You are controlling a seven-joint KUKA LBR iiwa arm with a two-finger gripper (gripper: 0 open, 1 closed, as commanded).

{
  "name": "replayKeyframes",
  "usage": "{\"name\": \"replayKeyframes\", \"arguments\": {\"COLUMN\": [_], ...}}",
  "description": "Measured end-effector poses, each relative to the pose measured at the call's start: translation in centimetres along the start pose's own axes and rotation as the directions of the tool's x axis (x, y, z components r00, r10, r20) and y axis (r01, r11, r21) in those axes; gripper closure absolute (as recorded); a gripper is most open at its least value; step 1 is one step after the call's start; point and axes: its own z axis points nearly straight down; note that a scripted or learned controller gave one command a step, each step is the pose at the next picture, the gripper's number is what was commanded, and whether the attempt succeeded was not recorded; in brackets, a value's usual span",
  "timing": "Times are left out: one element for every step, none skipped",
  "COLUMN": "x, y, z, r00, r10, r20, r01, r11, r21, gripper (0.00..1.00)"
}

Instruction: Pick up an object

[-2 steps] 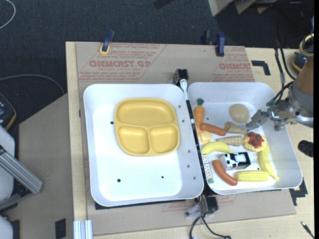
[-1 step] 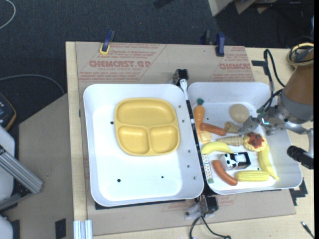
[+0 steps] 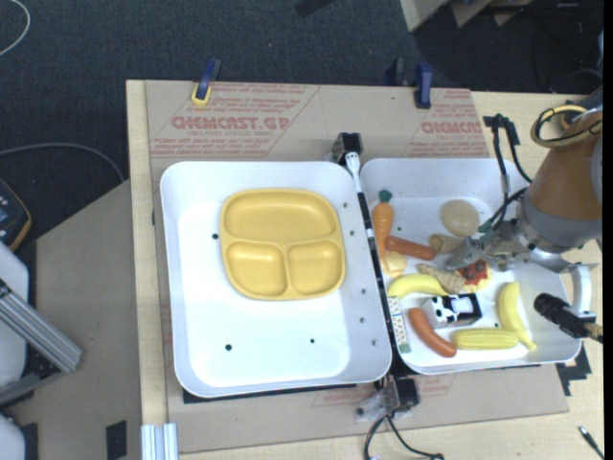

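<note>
The right bin (image 3: 421, 175) holds a heap of toy food. An orange carrot (image 3: 383, 220) lies by its left wall, with a red sausage (image 3: 410, 248) beside it and a beige round piece (image 3: 460, 217) further back. A yellow banana (image 3: 417, 285) sits mid-bin; a second banana (image 3: 510, 310) and a corn cob (image 3: 487, 338) lie near the front right. A black-and-white piece (image 3: 453, 308) and another red sausage (image 3: 429, 333) are at the front. My gripper (image 3: 471, 257) is low over the middle of the heap, just above a small red piece (image 3: 473, 274).
The left bin (image 3: 192, 286) carries a yellow three-compartment plate (image 3: 283, 241). A divider rail (image 3: 369, 257) separates the bins. The grey and orange arm (image 3: 565, 195) crosses the right bin's right side. Clamps and cables sit along the bench's back and front edges.
</note>
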Motion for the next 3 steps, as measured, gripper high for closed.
{"name": "replayKeyframes", "arguments": {"x": [0.0,-0.3,-0.4], "y": [0.1,-0.7,-0.1], "z": [-1.3,-7.0,-11.5], "r00": [1.000,1.000,1.000], "r10": [0.001,0.002,-0.001], "r20": [0.001,0.002,0.003], "r01": [-0.001,-0.002,0.001], "r11": [1.000,1.000,1.000], "r21": [-0.006,-0.007,-0.010], "gripper": [1.00,1.00,1.00]}}
